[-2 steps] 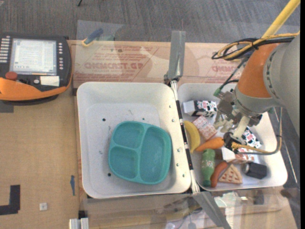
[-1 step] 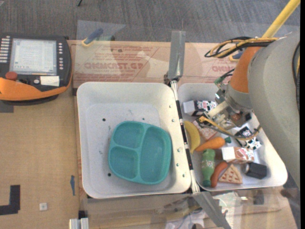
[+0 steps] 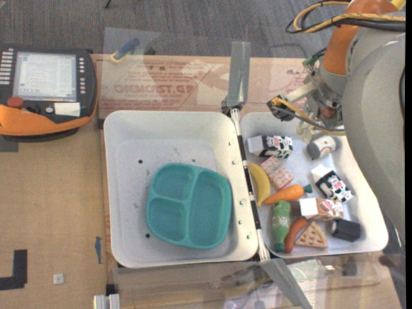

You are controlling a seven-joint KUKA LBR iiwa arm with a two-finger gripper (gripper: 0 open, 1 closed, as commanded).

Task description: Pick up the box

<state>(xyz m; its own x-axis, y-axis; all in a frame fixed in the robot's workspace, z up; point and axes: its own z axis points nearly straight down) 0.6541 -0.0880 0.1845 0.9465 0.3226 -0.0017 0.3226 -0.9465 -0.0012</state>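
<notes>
In the right bin (image 3: 373, 201) lie several small boxes. A cow-patterned box (image 3: 277, 145) sits near the bin's back left, and a second one (image 3: 331, 184) lies at the middle right. A white and red box (image 3: 320, 207) rests toward the front, and a small pink box (image 3: 275, 170) lies beside the banana. My gripper (image 3: 308, 116) hangs over the back edge of the right bin, just above and right of the first cow-patterned box. Nothing is visibly held in it.
The right bin also holds a banana (image 3: 261, 182), a carrot (image 3: 284, 194), a green bottle (image 3: 280, 223), a sausage (image 3: 295, 233), a pizza slice (image 3: 312, 238), a black block (image 3: 346, 229) and a grey can (image 3: 320, 147). A teal divided plate (image 3: 190, 205) lies in the left bin (image 3: 122, 140).
</notes>
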